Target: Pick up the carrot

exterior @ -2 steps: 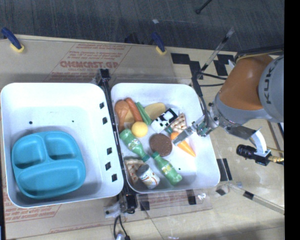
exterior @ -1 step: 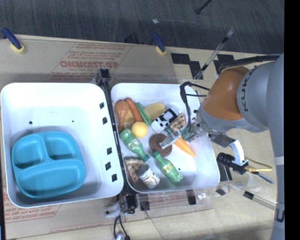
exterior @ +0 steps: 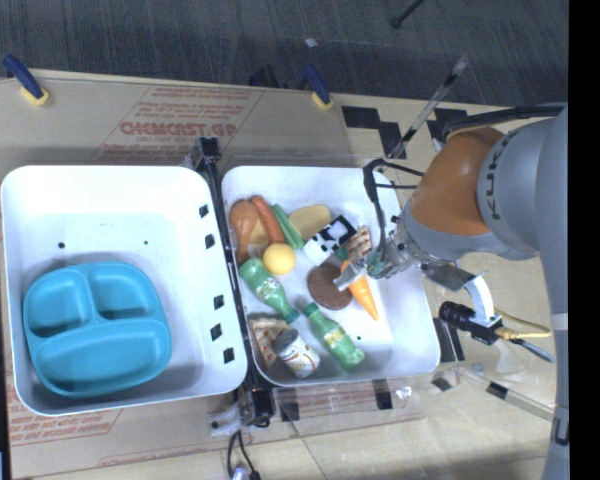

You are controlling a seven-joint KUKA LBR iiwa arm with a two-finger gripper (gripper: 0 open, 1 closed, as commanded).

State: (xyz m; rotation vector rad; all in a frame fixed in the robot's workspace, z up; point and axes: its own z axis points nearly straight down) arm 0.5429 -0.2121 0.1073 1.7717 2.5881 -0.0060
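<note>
1. Two white bins sit side by side on my camera view: the left bin (exterior: 20, 228) and the right bin (exterior: 415, 318), resting on a cardboard sheet (exterior: 170, 118) printed in red.
2. I note blue clamps (exterior: 25, 78) along the sheet's far edge, with dark ribbed flooring (exterior: 180, 18) beyond it.
3. I see a blue divided tray (exterior: 95, 325) in the left bin, toward its near side.
4. I find the carrot (exterior: 365, 297) lying in the right bin, right of centre, beside a brown disc (exterior: 329, 286).
5. I place the gripper (exterior: 358, 259) directly at the carrot's upper end. I cannot tell its finger state from this angle, nor whether it touches the carrot.
6. I also log in the right bin two green bottles (exterior: 265, 290), a yellow ball (exterior: 278, 259), a bread loaf (exterior: 246, 226) and a second carrot (exterior: 270, 220) at the far left.
</note>
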